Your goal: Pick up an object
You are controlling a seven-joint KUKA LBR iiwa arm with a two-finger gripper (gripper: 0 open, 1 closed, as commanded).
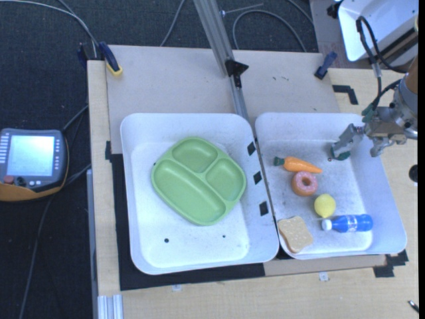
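So in the right bin (378,178) we've got five things up for grabs: a carrot (300,165) lying toward 10 o'clock, a pink donut (305,183) just below it near the middle, a yellow lemon (325,205) a bit further toward 5 o'clock, a blue bottle (349,224) on its side just beside the lemon at the 6 o'clock wall, and a slice of bread (295,234) tucked in the 7 o'clock corner. None of them is lifted, they all sit on the bin floor. The end effector (360,146) hangs over the 1 o'clock part of that bin, well apart from the carrot, with its two fingers spread wide and nothing between them. The arm (406,105) comes in from 3 o'clock. Over at 9 o'clock from all this, the left bin (139,244) holds a green divided plate (198,179), sitting roughly in its middle. Both bins rest on the tabletop (172,78), and we can see a blue clamp (109,58) at its 11 o'clock corner, plus a handheld pendant (30,161) off the tabletop at 9 o'clock.
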